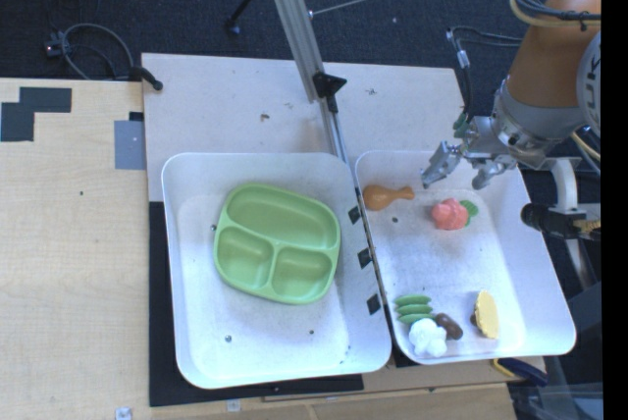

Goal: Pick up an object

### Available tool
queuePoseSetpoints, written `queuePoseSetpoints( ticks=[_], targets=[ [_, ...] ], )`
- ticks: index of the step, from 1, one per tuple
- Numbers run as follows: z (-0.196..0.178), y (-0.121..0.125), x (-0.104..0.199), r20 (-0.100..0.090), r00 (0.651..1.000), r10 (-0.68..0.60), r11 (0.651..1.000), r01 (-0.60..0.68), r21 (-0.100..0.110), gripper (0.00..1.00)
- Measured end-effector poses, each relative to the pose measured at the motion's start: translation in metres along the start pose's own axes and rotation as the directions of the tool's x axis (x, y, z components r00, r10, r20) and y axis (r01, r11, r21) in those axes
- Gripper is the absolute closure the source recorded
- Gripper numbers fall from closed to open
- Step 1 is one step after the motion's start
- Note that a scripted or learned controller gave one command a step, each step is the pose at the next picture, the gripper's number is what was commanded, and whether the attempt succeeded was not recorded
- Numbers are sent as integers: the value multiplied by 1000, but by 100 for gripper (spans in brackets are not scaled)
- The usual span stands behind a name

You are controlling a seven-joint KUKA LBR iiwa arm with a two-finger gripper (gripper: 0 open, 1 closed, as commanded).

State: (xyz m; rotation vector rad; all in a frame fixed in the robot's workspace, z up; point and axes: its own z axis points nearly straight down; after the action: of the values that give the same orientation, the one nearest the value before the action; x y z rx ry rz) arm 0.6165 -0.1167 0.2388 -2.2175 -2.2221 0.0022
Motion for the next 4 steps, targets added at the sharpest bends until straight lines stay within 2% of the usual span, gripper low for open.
queuePoseSetpoints(
  ticks=[1, 4],
  targets=[
    [0, 0, 0, 0, 1000, 1, 1000, -1, 0, 0],
    [147, -7, 12, -1, 1000, 3, 1000, -3, 6, 0]
  ],
)
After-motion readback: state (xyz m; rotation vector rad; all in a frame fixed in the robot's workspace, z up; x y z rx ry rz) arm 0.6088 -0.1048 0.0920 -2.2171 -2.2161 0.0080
